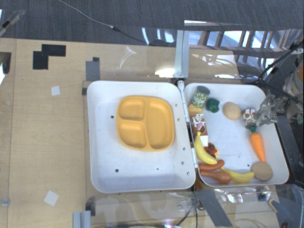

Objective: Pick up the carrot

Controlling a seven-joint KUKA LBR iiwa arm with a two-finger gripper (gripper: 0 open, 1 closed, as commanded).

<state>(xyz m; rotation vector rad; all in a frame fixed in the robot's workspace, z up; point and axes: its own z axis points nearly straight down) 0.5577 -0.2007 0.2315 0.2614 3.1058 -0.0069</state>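
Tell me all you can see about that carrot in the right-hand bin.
The carrot is a small orange toy, probably plastic, with a green stub at its top. It lies flat on the floor of the right bin, near the right wall, tip pointing toward a brown potato-like piece. The gripper is just above its green end.

Divided plate (144, 122) in left bin (102, 175); carrot (258, 146) in right bin (232, 137).

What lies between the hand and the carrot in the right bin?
Nothing. In the camera view, the hand hangs just above the carrot's green top, with bare white bin floor around it.
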